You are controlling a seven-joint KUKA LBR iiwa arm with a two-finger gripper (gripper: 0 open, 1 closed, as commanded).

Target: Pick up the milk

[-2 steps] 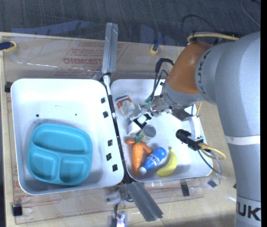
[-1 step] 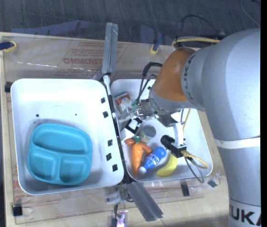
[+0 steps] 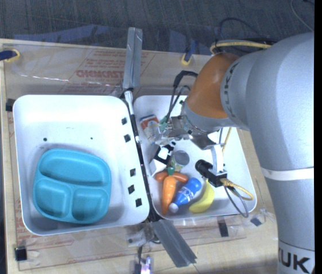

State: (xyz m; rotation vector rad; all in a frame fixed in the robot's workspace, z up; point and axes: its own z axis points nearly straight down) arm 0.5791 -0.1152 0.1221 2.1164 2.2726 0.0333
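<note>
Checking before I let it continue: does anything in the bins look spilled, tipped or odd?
Nothing spilled. In the right bin, the carrot, blue bottle and banana lie jumbled together on their sides. The blue tray sits flat in the left bin.

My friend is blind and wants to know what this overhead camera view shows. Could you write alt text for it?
A grey robot arm with an orange band reaches from the right into the right white bin, which holds an orange toy carrot, a blue bottle and a yellow banana. The left white bin holds a turquoise divided plastic tray.
</note>
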